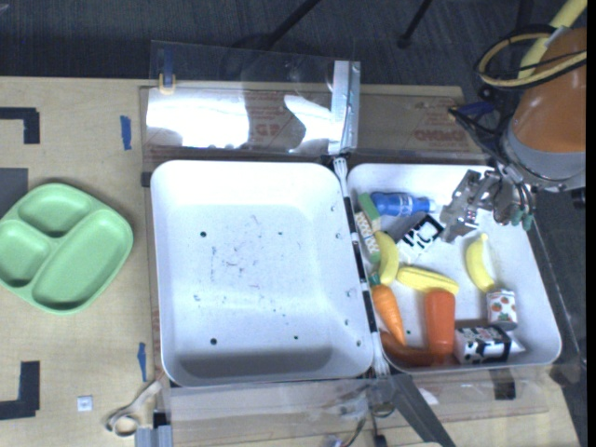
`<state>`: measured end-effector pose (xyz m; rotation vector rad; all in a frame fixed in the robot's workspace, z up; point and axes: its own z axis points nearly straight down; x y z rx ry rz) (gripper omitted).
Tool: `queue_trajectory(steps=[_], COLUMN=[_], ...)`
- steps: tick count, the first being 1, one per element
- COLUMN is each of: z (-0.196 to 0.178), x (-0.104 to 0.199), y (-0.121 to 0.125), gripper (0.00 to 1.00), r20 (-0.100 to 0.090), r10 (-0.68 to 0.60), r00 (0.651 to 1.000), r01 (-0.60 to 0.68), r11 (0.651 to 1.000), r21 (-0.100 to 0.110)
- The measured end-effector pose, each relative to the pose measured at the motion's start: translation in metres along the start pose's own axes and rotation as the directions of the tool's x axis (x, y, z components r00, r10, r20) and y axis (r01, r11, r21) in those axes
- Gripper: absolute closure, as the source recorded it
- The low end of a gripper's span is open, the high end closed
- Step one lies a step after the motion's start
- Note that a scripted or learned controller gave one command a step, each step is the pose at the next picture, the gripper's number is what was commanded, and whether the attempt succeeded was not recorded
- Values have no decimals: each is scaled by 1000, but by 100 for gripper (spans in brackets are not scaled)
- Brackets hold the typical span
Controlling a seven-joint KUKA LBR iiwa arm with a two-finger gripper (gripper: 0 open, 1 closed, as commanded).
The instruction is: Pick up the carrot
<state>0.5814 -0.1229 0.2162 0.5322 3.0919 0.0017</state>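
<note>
The carrot (388, 313) is orange and tapered. It lies in the right bin (545, 319) against the left wall, with its tip pointing toward the front. An orange cylinder (440, 322) stands just to its right. My gripper (460, 218) hangs over the back right part of that bin, above a black-and-white card (421, 235). It is well behind and to the right of the carrot and apart from it. Nothing shows between it and the carrot but a yellow banana-shaped piece (426, 278).
The right bin also holds a blue bottle (400, 203), a banana (480, 264), a small white box (501, 306) and a black-and-white carton (484, 344). The left bin (251, 268) adjoins it. A green divided plate (60, 245) lies far left.
</note>
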Motion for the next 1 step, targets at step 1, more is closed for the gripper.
queue_trajectory(steps=[1], z=[-1], x=[-4], y=[36], gripper=[100], r20=[4], r10=[-134], r00=[991], r01=[134], r11=[991], r21=[-1])
